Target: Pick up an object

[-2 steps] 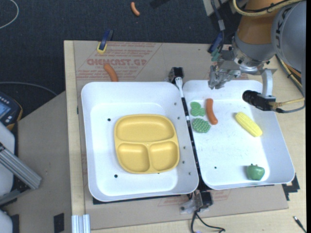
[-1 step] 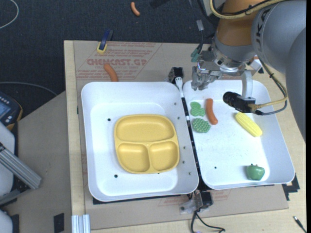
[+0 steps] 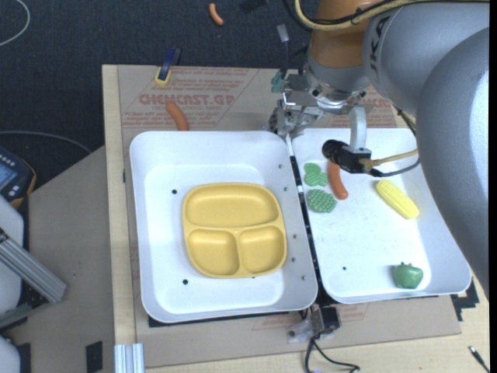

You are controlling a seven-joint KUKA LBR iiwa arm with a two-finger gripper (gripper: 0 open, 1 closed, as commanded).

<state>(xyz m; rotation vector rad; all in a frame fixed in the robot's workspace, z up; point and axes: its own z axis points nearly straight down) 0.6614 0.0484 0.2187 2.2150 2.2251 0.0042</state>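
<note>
My gripper (image 3: 286, 121) hangs over the back edge of the bench, where the two white bins meet. Nothing is seen held in it. In the right bin (image 3: 365, 282) lie two green textured pieces (image 3: 315, 176) (image 3: 321, 201), an orange sausage-like piece (image 3: 337, 183), a yellow corn cob (image 3: 397, 199) and a green pepper (image 3: 408, 275). The green pieces and the orange piece sit just in front of the gripper, slightly to its right. The left bin (image 3: 151, 208) holds a yellow divided plate (image 3: 233, 229).
The grey arm with its orange band (image 3: 349, 6) covers the upper right, and a black fitting with a cable (image 3: 347, 155) hangs over the right bin's back. On the cardboard behind the left bin lie an orange piece (image 3: 178, 116) and a yellow-and-blue item (image 3: 165, 68).
</note>
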